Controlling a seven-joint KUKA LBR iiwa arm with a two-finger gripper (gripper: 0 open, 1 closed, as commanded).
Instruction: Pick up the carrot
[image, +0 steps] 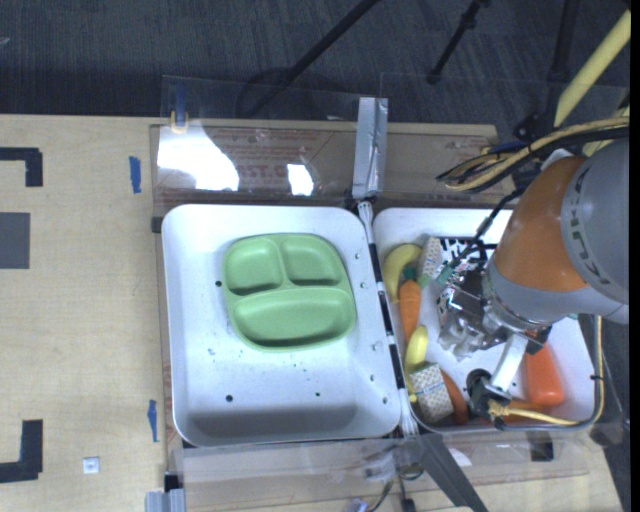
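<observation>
The carrot (409, 308) is a slim orange piece lying lengthwise along the left wall of the right bin (575, 335), between a yellow-green fruit and a small yellow piece. My gripper (458, 318) hangs over the middle of that bin, just right of the carrot and apart from it. The grey wrist with its orange band covers the gripper from above. Nothing shows between the gripper and the carrot.
In the right bin lie a yellow-green banana-like fruit (400, 262), a small yellow piece (417, 346), a patterned block (431, 386), a small orange piece (457, 398) and a bigger orange item (543, 378). The left bin (190, 330) holds a green divided plate (288, 290).
</observation>
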